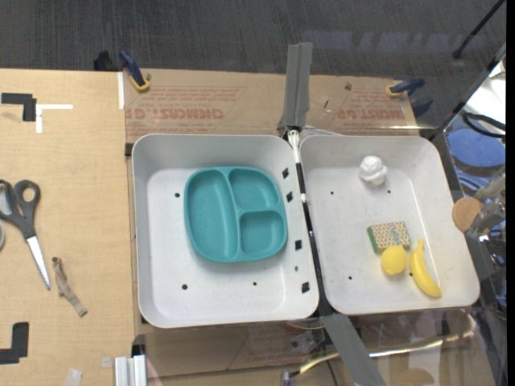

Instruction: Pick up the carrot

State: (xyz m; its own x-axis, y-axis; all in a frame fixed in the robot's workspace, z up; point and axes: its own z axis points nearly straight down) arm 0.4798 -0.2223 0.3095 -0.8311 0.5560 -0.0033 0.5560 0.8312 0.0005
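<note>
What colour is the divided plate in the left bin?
Teal, a solid colour, seen in the camera view: divided plate.

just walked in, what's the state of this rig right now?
Nothing is being handled at the moment. The left bin holds a teal divided plate. The right bin holds a white ball-like item, a patterned sponge, a lemon and a banana. I can't spot a carrot in either bin.

a blurred patch of metallic grey arm (492, 215), details too unclear.
</note>
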